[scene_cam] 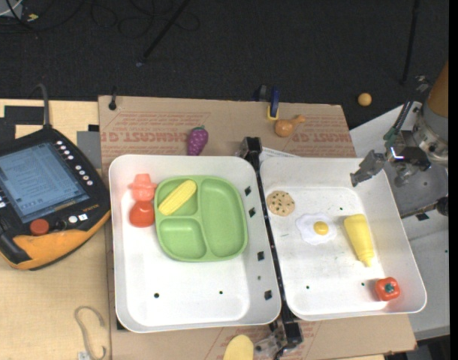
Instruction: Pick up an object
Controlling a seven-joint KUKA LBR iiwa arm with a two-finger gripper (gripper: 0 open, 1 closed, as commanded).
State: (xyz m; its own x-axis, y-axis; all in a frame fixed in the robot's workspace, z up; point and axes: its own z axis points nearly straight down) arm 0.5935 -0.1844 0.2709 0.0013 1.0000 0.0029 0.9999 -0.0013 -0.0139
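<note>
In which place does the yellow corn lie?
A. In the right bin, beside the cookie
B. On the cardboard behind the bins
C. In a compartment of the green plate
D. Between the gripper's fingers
C: the corn lies in the upper-left compartment of the green plate, in the left bin.

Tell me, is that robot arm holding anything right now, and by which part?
Nothing is held. The gripper hangs at the right bin's upper right edge, with nothing in it; the cookie, egg and mustard bottle lie untouched inside.

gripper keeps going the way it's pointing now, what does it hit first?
The gripper points left and down toward the right bin. Likely first contact is bare bin floor near the yellow bottle and fried egg; depth is unclear.
</note>
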